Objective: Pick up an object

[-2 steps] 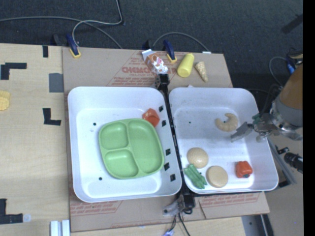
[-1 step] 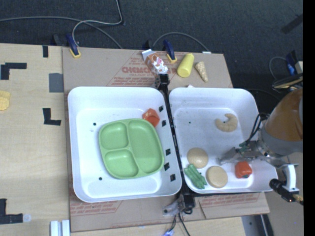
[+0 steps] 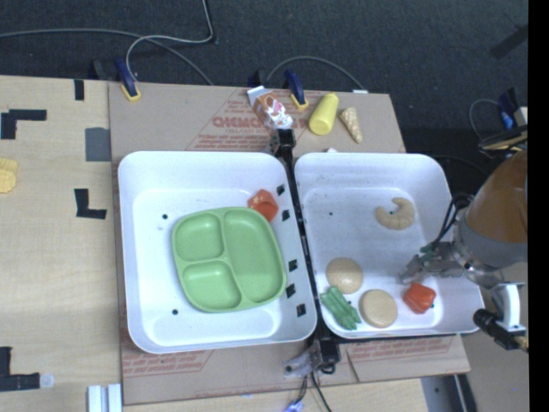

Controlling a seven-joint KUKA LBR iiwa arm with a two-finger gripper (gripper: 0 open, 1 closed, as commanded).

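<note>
Left bin (image 3: 137, 230): holds a green divided plate (image 3: 228, 257) near its middle, and a small red-orange piece (image 3: 263, 203) touching the plate's rim at about 1 o'clock.
Right bin (image 3: 369, 166): five loose items spread over its floor.
Croissant (image 3: 395, 213): tan, curved, toward 1 o'clock of the right bin's middle, well apart from the rest.
Round bun (image 3: 344, 275): pale, at about 7 o'clock of the bin's middle.
Second bun (image 3: 378, 308): just beside the first, at its 4 o'clock, near the bin's front wall.
Green vegetable (image 3: 340, 307): lies slanted in the bin's 7 o'clock corner, touching or nearly touching the second bun's left side.
Red pepper (image 3: 419, 298): in the bin's 5 o'clock area, near the second bun at its 3 o'clock.
Arm (image 3: 502, 217): grey with an orange band, reaching in at 3 o'clock over the right bin's edge.
Gripper (image 3: 420, 269): low over the bin floor, just above the red pepper at its 12 o'clock; whether the tips are apart or together cannot be told, and nothing is seen held.
Behind the bins, at 12 o'clock: a yellow bottle (image 3: 323, 114), a cone (image 3: 352, 124) and a small carton (image 3: 270, 108) lying on the cardboard sheet (image 3: 171, 118).
</note>
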